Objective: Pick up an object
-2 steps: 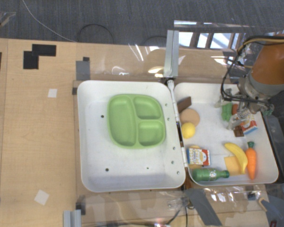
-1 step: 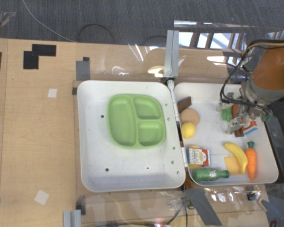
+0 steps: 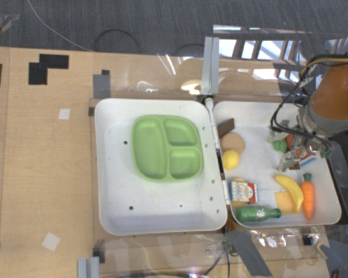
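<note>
My gripper point(image 3: 296, 154) hangs low over the right bin point(image 3: 261, 117), at its right side, under the orange-banded wrist point(image 3: 335, 94). A small green item point(image 3: 278, 145) lies just left of it, and a small red, white and blue item point(image 3: 304, 153) sits right at the gripper's tip. Below the gripper lie a banana point(image 3: 290, 189), a yellow cheese wedge point(image 3: 284, 202) and a carrot point(image 3: 308, 198). Further left are a lemon point(image 3: 230, 160), a tan egg-shaped item point(image 3: 232, 143) and a brown block point(image 3: 225, 126).
A juice carton point(image 3: 242, 191) and a green bottle point(image 3: 258, 214) lie along the right bin's front wall. The left bin point(image 3: 116, 201) holds a green divided plate point(image 3: 167, 148). A metal post point(image 3: 209, 65) stands behind the wall shared by the bins.
</note>
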`<state>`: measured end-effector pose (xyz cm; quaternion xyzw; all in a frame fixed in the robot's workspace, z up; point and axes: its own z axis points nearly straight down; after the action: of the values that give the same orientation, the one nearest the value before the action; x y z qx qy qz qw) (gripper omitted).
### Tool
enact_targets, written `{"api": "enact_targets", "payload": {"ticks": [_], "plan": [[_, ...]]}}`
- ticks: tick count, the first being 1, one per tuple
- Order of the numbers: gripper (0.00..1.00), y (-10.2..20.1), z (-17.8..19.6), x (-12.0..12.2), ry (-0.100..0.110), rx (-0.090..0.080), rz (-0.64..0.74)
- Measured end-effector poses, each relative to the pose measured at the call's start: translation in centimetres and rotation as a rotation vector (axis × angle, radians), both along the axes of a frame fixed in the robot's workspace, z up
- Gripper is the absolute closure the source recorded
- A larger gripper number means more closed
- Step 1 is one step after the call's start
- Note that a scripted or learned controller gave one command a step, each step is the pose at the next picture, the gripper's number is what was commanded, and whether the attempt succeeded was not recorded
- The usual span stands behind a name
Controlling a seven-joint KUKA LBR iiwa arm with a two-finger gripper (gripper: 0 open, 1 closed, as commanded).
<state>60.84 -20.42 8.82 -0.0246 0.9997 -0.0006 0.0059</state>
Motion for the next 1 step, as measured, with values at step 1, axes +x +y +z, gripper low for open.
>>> {"api": "enact_targets", "payload": {"ticks": [1], "plan": [[0.0,1.81,0.1,-2.28,-0.002,0.0,-0.094]]}}
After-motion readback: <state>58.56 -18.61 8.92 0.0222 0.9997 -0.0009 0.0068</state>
